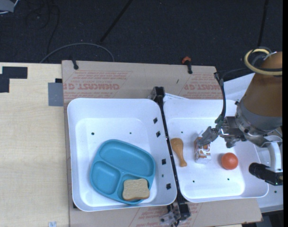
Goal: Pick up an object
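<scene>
The gripper (pixel 204 141) sits over the small carton (pixel 202 152), fingers' spread unclear; centre squarely before closing, avoiding the drumstick (pixel 178 151).

Two bins sitting side by side on the desk (pixel 30 141). Left bin (pixel 87 112): sectioned tray (pixel 118 162) lying inside, toast slice (pixel 136 189) resting in its near right compartment. Right bin (pixel 191 193): drumstick (pixel 178 151) lying leftmost, small carton (pixel 202 151) standing beside it, ball (pixel 229 161) sitting farther right.
</scene>
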Motion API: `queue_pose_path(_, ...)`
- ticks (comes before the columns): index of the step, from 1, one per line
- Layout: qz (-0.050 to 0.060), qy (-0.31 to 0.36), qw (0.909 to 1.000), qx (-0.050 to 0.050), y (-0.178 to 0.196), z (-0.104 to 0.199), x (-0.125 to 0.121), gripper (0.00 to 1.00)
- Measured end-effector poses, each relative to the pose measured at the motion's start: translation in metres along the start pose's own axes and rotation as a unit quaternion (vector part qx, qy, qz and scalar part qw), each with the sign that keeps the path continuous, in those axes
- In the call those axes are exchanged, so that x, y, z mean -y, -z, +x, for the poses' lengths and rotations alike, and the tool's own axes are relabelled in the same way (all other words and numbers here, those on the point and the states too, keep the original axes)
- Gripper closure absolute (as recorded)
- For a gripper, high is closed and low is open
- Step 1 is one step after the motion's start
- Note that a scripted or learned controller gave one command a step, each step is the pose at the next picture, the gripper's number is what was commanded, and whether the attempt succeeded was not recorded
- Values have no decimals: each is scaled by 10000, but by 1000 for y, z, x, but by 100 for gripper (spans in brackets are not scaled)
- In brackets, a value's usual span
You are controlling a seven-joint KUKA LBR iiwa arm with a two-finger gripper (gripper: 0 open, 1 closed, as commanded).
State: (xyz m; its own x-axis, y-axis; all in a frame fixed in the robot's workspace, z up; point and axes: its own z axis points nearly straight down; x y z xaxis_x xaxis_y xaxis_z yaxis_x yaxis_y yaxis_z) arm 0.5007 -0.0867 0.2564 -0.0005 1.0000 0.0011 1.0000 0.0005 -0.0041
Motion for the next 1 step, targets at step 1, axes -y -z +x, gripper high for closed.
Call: queue_pose_path(1,17,-5,10000,-3,-51,-2,10,0)
